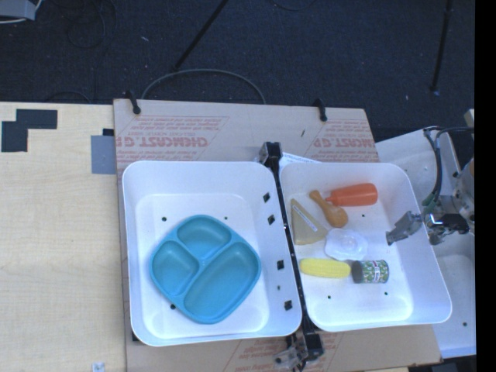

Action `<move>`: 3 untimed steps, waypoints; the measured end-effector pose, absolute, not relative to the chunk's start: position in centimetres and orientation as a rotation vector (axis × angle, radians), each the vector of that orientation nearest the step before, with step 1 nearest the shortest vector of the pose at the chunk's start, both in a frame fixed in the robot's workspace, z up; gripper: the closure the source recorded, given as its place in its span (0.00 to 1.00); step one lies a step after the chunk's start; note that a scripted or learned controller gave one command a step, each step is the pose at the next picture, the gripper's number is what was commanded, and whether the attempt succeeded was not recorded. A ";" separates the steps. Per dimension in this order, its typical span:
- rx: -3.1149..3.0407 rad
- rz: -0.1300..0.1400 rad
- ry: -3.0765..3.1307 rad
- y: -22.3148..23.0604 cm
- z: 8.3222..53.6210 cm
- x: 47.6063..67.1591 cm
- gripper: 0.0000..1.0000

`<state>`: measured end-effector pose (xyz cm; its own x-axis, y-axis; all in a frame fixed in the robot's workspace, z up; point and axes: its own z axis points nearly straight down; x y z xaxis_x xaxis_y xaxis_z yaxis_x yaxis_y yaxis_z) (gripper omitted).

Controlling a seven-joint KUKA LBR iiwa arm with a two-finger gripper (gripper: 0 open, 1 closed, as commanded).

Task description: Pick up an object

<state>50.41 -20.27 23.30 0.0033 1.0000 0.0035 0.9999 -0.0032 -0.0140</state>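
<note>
1. Probably the easiest thing to lift is the corn cob (325,267), which lies flat in the right bin (422,304), near its middle, its end just beside a small dark can (371,271).
2. Judging by its look, the cob is a light, stiff plastic toy with a bumpy skin, so it should not crush; its round sides could roll or slip, and a hold across the middle of its length seems safest.
3. Other candidates sit further back in the same bin: an orange carrot (353,194), a tan drumstick (329,208), a pale wedge (307,225) and a white lid-like piece (346,245), which looks thin and harder to pinch.
4. Meanwhile the left bin (139,208) holds a blue divided plate (204,267).
5. At the right bin's right wall the gripper (404,228) hovers, well apart from every object, holding nothing; whether it is parted or closed cannot be told.
</note>
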 end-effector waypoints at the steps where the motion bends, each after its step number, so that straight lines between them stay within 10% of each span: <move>1: -2.221 0.002 -2.220 -20.3 23.9 50.7 0.00; 3: -2.219 0.003 -2.217 -20.8 13.0 51.0 0.00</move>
<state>51.04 -20.78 12.96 0.0008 1.0000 0.0023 1.0000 -0.0008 -0.0051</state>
